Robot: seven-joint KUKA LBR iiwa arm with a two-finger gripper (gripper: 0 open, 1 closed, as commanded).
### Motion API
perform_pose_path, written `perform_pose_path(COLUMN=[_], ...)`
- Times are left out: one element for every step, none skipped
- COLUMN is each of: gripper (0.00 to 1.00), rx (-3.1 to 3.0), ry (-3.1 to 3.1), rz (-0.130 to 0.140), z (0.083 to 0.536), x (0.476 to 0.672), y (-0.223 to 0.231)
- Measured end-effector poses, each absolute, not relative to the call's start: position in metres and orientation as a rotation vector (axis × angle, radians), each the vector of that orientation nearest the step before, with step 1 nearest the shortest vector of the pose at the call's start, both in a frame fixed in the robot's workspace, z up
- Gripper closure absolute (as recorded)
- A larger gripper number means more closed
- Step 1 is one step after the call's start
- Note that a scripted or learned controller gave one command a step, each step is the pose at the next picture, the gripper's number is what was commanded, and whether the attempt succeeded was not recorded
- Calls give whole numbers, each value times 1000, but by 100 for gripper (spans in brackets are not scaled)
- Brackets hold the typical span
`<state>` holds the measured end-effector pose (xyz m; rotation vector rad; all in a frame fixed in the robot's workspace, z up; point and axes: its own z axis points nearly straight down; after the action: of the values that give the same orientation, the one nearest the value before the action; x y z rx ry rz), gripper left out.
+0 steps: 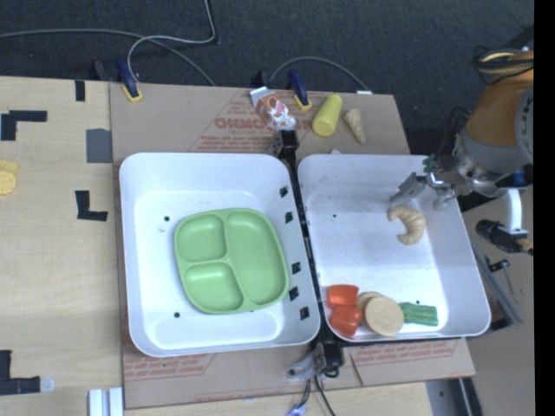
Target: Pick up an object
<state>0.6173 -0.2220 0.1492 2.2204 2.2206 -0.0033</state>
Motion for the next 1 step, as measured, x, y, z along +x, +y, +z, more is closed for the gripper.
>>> perform_pose_path(gripper=[0], rx=[2221], ry=[2224], rz=[-4], z=[106], x=[624], y=[-223])
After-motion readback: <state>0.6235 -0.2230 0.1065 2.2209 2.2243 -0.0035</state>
